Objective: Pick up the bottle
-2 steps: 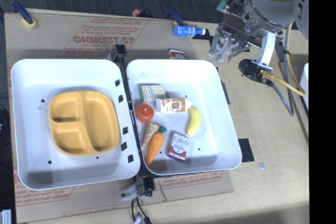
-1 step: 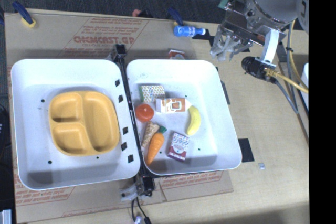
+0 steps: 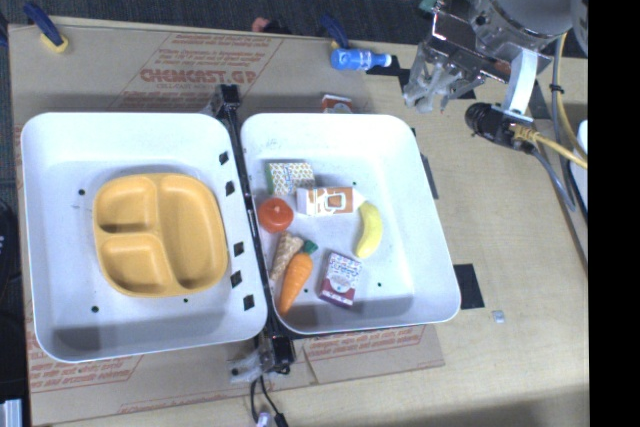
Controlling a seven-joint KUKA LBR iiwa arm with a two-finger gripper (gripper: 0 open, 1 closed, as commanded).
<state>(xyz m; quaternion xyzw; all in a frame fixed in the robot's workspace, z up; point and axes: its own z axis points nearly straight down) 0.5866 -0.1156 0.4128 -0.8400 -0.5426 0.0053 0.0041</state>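
Note:
A small blue bottle (image 3: 356,60) lies on its side on the cardboard bench top, just behind the right bin (image 3: 425,180) and outside it. My gripper (image 3: 436,87) hangs above the bench beyond that bin's back right corner, a short way to the right of the bottle and apart from it. Its pale fingers (image 3: 420,91) stand open with nothing between them.
The right bin holds a patterned box (image 3: 290,176), an orange-and-white carton (image 3: 329,201), a tomato (image 3: 276,213), a banana (image 3: 370,229), a carrot (image 3: 293,281) and a red carton (image 3: 341,278). A yellow divided plate (image 3: 160,233) lies in the left bin (image 3: 60,140). Blue clamps (image 3: 335,30) and cables (image 3: 545,145) sit nearby.

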